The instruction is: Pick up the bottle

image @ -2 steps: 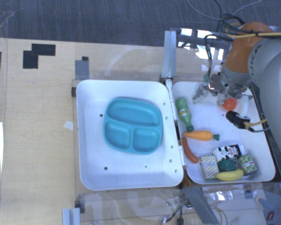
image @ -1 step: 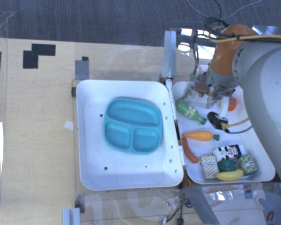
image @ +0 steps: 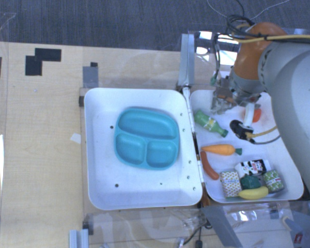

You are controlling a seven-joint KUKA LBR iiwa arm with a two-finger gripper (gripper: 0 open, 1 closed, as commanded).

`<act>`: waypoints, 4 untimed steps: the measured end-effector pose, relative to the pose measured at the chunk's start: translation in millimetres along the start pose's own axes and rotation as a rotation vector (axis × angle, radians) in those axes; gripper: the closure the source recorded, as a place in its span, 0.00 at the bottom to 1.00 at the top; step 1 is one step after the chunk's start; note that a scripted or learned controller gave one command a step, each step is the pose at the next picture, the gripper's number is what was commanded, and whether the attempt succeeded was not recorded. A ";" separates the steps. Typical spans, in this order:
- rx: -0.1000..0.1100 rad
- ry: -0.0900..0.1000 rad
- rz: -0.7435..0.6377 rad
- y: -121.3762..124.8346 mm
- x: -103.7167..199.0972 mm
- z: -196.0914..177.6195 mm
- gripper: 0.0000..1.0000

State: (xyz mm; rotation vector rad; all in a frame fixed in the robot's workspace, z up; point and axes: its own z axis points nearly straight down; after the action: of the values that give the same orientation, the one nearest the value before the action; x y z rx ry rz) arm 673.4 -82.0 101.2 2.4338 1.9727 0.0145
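Banana (image: 253, 192) lies nearest; bottle (image: 210, 123) lies flat, cap toward lower right; hand (image: 220, 103) grip unclear.

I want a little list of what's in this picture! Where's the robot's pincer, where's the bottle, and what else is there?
pincer: over the top of the right bin
green bottle: lying tilted in the right bin, just below the pincer
carrot: lying below the bottle
banana: near the bin's front edge
blue tray: in the left bin, three compartments
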 end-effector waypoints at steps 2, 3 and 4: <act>0.006 -0.001 -0.092 -4.2 9.7 -86.3 0.00; 0.005 0.000 -0.269 -8.9 -5.3 13.4 0.00; -0.002 0.002 -0.271 -6.6 -3.6 0.3 1.00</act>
State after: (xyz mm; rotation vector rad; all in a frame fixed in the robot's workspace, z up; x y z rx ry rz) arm 666.2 -84.1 100.8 2.1442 2.2818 0.0164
